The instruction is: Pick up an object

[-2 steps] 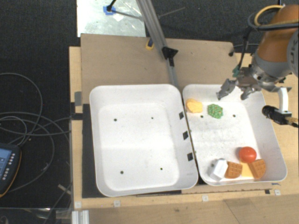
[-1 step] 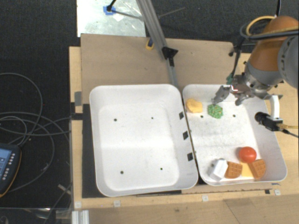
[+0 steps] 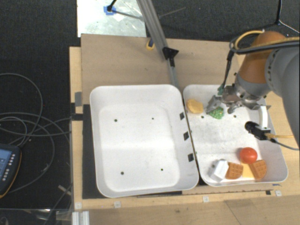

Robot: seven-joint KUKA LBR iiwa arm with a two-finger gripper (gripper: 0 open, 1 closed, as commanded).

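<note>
Currently arm (image 3: 276, 64) reaching down, gripper (image 3: 219, 106) touching green object (image 3: 216, 112).

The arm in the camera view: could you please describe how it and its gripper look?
The arm is grey with a rounded orange band above the wrist. Yellow and black cables loop over it. The gripper is small, of grey metal.
</note>
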